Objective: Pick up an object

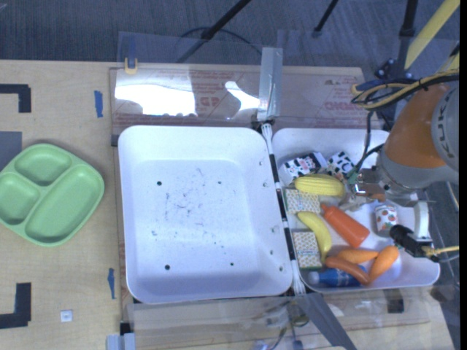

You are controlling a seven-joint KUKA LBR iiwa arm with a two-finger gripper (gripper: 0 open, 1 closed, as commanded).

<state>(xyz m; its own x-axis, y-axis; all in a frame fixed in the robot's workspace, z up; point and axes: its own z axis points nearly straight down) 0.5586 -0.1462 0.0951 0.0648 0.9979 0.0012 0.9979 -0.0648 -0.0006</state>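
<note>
The right bin (427,272) holds a pile of toy food. A yellow corn cob (319,186) lies near its middle, with a banana (315,228) and an orange-red carrot-shaped piece (346,226) below it. A sausage (349,258), an orange piece (384,261) and a blue item (332,278) lie along the front wall. A small white and red cube (384,217) sits to the right. My gripper (363,188) hangs low over the bin just right of the corn cob, under the orange-banded wrist (416,137).
The left bin (197,203) stands beside the right one, their walls touching. Two cow-patterned pieces (303,165) and tan waffle squares (306,248) also lie in the right bin. A green divided plate (47,193) rests on the bench at far left. Cables trail by the arm.
</note>
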